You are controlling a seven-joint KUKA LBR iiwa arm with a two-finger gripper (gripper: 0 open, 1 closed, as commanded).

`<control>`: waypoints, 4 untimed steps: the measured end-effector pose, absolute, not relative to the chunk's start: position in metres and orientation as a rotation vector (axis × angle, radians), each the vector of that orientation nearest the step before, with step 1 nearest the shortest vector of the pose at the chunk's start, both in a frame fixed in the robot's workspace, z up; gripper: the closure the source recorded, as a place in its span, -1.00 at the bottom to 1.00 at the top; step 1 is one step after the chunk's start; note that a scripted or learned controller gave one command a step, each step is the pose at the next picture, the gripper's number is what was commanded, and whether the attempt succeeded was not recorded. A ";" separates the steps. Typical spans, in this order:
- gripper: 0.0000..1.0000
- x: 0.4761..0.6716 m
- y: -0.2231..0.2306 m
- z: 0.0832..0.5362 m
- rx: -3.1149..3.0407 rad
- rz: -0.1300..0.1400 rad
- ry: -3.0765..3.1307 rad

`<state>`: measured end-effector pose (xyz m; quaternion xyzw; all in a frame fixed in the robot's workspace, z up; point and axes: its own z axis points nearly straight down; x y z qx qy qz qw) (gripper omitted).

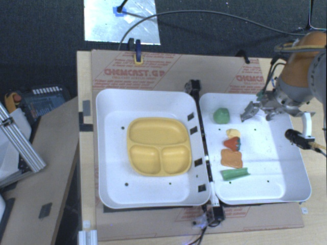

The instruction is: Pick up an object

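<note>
The right bin [286, 185] holds a round green piece [222, 116], a small yellow piece [233, 132], a red piece [231, 143], an orange piece [231, 158] and a long green piece [234, 173], lined up along its left side. My gripper [257, 111] hangs over the bin's upper right part, to the right of the round green piece and apart from it. Its fingers are spread and nothing sits between them.
The left bin [110, 137] carries a yellow three-compartment tray [158, 146]. A black divider with clips [199, 137] runs between the bins. The arm [301, 70] enters from the right over the right bin's far corner. Cables cross the bench behind the bins.
</note>
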<state>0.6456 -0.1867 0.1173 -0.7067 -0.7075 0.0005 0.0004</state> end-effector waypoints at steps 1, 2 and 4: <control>1.00 0.648 -0.187 0.132 -2.223 -0.005 -2.228; 1.00 0.652 -0.195 0.194 -2.226 -0.007 -2.229; 1.00 0.651 -0.137 0.243 -2.211 -0.006 -2.234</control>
